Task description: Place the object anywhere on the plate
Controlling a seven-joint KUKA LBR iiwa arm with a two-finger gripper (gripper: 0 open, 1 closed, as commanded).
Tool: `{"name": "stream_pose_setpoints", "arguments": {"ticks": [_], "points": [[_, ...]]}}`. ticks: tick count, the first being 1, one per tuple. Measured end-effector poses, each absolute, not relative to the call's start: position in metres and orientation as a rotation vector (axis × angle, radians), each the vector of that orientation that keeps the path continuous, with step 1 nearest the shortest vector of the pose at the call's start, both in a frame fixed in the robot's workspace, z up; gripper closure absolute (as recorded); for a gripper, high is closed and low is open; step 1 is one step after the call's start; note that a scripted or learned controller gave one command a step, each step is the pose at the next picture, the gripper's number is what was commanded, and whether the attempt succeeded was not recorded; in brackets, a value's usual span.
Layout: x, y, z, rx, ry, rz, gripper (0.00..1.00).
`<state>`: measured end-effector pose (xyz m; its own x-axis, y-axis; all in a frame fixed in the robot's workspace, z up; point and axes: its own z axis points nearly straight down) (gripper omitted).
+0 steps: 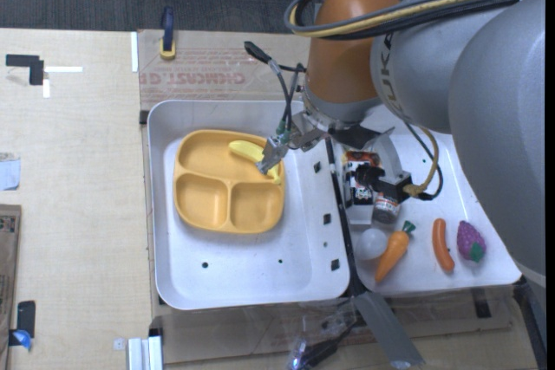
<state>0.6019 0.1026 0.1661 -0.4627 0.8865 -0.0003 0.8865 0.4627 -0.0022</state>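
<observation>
A yellow divided plate (227, 182) lies in the left white bin (243, 273). A yellow banana-shaped object (247, 152) rests over the plate's upper right compartment, and its right end reaches the plate's rim. My gripper (276, 156) is right at that end of the object and covers part of it. The orange-banded wrist (347, 56) rises above it, and the grey arm comes in from the right.
The right bin (494, 273) holds an orange carrot (392, 251), a red sausage-like piece (442, 244), a purple piece (471, 240), a white ball (371, 244) and a small can (381, 199). A clamp (166, 43) sits on the bench's far edge.
</observation>
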Motion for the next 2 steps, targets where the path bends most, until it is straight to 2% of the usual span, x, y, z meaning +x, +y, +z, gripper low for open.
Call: {"name": "stream_pose_setpoints", "arguments": {"ticks": [1,2], "points": [[0.6019,0.1026,0.1661,-1.628,-2.686,0.003,0.00],[0.6026,0.1006,0.1750,-1.636,-2.682,0.004,1.00]]}}
